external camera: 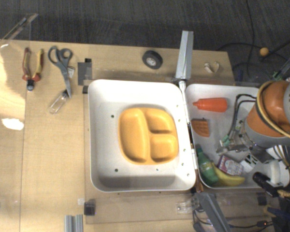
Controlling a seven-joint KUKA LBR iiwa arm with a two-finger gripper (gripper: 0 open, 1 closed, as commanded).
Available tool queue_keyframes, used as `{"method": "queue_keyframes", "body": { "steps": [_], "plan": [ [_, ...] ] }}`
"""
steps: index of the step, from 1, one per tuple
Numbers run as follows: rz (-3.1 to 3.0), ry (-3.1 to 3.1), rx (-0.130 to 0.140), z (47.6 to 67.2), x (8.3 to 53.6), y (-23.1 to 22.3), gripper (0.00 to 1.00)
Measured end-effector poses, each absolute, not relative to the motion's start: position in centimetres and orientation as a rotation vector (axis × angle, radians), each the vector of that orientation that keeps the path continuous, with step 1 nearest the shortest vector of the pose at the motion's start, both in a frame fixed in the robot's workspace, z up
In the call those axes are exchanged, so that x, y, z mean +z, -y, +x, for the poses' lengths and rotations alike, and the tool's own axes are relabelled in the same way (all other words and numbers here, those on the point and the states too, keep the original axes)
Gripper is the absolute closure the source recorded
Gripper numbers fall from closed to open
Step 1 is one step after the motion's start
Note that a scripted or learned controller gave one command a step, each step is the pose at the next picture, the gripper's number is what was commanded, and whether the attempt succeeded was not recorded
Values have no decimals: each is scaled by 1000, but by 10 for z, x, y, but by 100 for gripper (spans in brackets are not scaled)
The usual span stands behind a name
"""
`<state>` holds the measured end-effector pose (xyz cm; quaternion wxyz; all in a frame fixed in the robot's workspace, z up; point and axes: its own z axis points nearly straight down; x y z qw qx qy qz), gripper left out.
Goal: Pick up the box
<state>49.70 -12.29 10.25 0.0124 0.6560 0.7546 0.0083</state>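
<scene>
Box: we take the small purple-and-white carton (230, 166) in the right bin (210, 89) to be the task's thing; it lies near the near edge of that bin, just beyond the banana (228, 179) and right of the green object (205, 168).

Gripper: the gripper (234, 145) hangs over the right bin, below the grey and orange arm (275, 112) that reaches in from the right.

Key relation: we judge the box to lie just on the near side of the gripper, almost beneath it, so the coming move looks like a short shift toward the near edge and then down.

Long axis: the box seems to run roughly left to right, slightly tilted; we cannot be sure, as part of it is covered.

Gripper state: we cannot tell whether it is apart or together; the wrist and cables crowd that spot.

Hidden: the box's right end is cut off by the arm's white and black hardware; its print is too small to read.

Neighbours: the banana touches or nearly touches the box's near side, which we judge a risk for a clean grasp.

Elsewhere: the orange bottle (210, 104) and a small orange-brown item (200, 127) lie farther off; the yellow tray (148, 135) sits in the left bin (104, 129).
</scene>
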Motion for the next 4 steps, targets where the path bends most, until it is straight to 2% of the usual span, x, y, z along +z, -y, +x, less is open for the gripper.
{"method": "queue_keyframes", "body": {
  "steps": [1,2,3,4],
  "plan": [
    [2045,-2352,25,497,102,123,0],
    [2019,-2352,14,496,94,104,0],
    [2017,-2366,21,497,103,99,100],
    [2017,-2358,18,497,104,102,0]
  ]
}}
